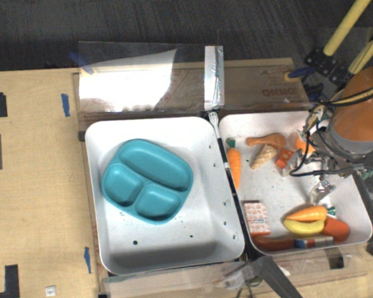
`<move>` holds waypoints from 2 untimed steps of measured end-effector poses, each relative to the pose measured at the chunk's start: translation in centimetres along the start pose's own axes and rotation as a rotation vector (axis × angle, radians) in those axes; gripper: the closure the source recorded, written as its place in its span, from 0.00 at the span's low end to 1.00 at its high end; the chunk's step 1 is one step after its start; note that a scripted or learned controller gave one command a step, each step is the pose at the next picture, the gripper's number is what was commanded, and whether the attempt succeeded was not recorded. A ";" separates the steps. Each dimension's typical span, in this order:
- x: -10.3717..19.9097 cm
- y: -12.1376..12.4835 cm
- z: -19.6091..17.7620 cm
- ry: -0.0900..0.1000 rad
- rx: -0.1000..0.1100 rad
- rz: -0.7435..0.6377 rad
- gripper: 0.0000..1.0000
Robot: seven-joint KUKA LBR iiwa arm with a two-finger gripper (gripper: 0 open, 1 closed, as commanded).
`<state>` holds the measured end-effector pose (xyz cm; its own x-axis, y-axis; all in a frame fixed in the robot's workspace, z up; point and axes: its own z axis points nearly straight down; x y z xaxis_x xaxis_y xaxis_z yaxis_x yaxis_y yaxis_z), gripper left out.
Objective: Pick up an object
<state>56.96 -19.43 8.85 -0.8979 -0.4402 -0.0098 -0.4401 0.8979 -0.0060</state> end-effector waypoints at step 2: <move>0.1 0.5 0.0 -0.003 0.000 -0.123 0.00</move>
